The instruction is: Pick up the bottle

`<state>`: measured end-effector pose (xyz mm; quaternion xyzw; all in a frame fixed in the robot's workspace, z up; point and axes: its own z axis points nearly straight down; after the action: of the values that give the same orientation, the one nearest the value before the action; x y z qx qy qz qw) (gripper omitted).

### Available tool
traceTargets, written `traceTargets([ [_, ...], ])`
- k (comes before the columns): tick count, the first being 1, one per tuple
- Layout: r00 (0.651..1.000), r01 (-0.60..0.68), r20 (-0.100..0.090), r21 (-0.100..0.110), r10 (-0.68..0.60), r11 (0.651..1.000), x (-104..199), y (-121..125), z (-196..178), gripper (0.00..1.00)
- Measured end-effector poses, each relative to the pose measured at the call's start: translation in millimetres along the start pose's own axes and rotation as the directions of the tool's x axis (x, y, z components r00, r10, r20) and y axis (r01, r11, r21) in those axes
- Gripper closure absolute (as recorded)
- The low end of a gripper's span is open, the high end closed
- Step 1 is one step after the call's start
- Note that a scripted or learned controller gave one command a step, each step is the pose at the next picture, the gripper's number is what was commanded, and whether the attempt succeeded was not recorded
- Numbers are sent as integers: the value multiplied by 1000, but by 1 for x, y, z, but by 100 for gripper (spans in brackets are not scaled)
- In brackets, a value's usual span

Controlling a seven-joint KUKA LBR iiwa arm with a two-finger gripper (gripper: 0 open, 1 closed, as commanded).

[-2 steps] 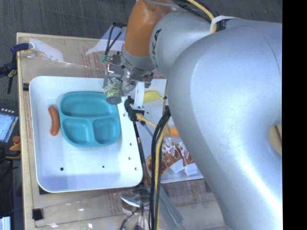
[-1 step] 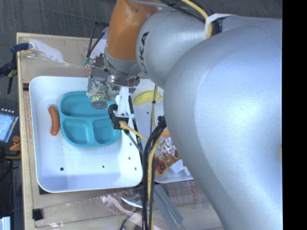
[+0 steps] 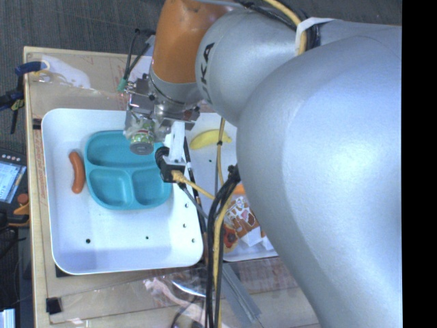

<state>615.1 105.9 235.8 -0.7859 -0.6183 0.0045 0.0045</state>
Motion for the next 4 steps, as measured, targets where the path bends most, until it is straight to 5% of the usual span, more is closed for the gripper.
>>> traceTargets([
  [1, 864, -503, -3, -6, 503, 864, 47, -75, -41, 100],
  [2, 855, -519, -1, -5, 519, 855, 91, -108, -17, 100],
  [3, 613, -790, -8, -7, 790, 613, 84, -125, -47, 100],
  [4, 605, -796, -7, -8, 796, 605, 37, -28, -68, 100],
])
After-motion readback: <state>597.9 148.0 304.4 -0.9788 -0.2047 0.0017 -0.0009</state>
